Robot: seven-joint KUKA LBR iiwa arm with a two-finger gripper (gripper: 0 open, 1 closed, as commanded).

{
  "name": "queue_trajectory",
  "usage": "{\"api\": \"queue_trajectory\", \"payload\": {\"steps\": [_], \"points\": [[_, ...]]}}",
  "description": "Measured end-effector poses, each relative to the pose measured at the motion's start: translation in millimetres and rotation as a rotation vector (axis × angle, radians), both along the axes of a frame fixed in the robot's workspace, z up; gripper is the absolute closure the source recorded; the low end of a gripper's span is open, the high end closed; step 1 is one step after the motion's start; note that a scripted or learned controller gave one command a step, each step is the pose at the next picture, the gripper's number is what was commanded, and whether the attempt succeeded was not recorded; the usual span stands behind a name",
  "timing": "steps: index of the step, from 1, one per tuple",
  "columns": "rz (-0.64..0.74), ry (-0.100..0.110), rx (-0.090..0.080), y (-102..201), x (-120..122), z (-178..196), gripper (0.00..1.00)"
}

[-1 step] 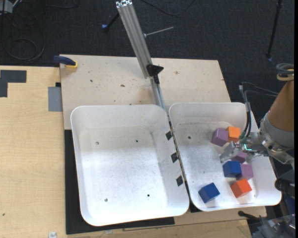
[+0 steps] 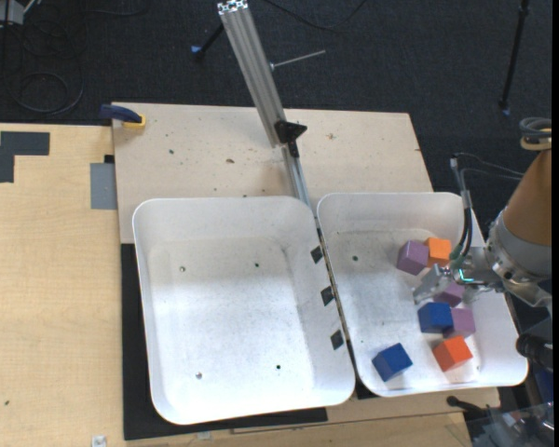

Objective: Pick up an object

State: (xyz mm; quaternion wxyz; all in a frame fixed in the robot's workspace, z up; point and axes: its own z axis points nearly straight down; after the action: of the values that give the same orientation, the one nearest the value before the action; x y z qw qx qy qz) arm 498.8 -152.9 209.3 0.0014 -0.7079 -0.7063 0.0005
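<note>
High slanted view over both bins (image 2: 225, 214)

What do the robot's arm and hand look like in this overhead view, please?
The arm enters from the right as a rounded body, orange above and grey lower down at the wrist. Its hand is a small metallic grey assembly with a faint green glow beside it. A thin dark cable runs along the arm toward the hand.

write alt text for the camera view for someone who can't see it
A grey robot arm's pincer reaches from the right into the right white bin, down among small blocks: purple, orange, two blue, and red-orange. The left white bin sits beside it.
</note>
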Motion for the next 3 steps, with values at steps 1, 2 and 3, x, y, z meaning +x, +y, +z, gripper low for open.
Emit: {"api": "queue_trajectory", "payload": {"steps": [1,2,3], "points": [[0.001,0.006,0.002,2.8,-6.0,-44.9,0.00],[-0.001,-0.002,-0.004,-5.0,-2.6,-87.0,0.00],[-0.002,-0.019,-0.009,-7.1,2.1,-91.2,0.00]]}}
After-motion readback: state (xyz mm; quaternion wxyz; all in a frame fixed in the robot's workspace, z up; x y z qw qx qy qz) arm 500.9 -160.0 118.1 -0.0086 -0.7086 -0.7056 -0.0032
